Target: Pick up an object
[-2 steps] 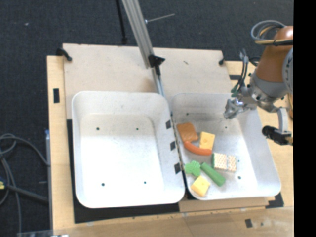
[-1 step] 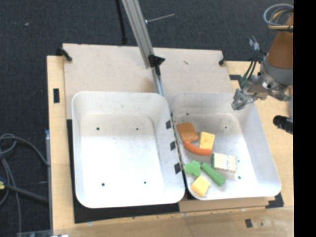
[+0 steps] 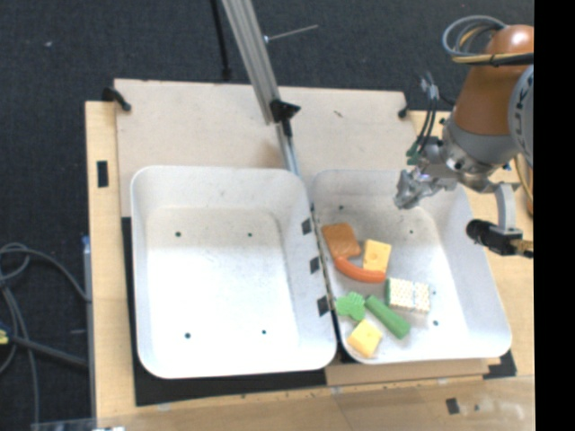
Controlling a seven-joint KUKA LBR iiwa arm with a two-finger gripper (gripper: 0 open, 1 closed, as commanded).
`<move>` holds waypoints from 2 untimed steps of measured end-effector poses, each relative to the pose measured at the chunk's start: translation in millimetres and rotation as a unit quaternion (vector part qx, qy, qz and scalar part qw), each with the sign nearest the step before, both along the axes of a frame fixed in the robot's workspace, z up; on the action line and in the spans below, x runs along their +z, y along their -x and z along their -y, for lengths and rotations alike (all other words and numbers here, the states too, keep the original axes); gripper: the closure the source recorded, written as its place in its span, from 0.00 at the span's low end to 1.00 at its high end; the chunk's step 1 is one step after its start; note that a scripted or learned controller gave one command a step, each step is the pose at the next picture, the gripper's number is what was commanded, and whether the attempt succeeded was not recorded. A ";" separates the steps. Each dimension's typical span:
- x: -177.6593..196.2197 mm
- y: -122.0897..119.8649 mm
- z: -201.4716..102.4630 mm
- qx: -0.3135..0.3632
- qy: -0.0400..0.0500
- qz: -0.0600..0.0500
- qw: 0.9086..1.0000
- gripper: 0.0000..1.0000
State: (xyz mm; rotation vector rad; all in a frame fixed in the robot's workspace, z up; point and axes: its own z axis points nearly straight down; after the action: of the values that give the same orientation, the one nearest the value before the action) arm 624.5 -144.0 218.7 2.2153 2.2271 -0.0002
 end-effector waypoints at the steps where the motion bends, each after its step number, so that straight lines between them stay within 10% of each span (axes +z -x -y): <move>1: -3.2 7.8 -55.6 0.001 -0.001 0.000 1.000 1.00; 2: -6.8 16.7 -104.2 0.001 -0.001 0.000 1.000 1.00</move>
State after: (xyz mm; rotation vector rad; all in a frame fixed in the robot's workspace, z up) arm 607.8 -39.8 212.0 2.2147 2.2291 0.0006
